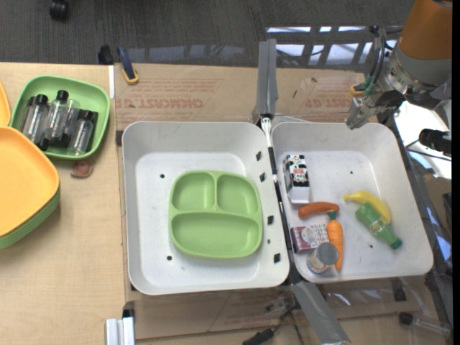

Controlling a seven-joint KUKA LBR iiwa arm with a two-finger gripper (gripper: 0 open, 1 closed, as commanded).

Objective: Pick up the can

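Can sits untouched at the near-left corner of the right bin, upright w/ its silver top showing. It's crowded: carton right against its far-left side, carrot touching on the right. Sausage lies just past those, milk box farther back along the left wall. Banana and green bottle are over toward the bin's right side, well apart from the can.

Gripper hangs up at the bin's far-right corner, about over the rim, nowhere near the can. Nothing between its fingers as far as I can see; whether they're apart or together I can't tell from here, too small and dark.

Left bin just has the green tray in it, not part of this.

So progress-wise: basically nothing done. Arm has yet to cross diagonally over the whole bin, come down over the can, close on it and lift. I'd guess the tight spot btw carton and carrot makes the grab fiddly; a finger could easily land on a neighbour instead.
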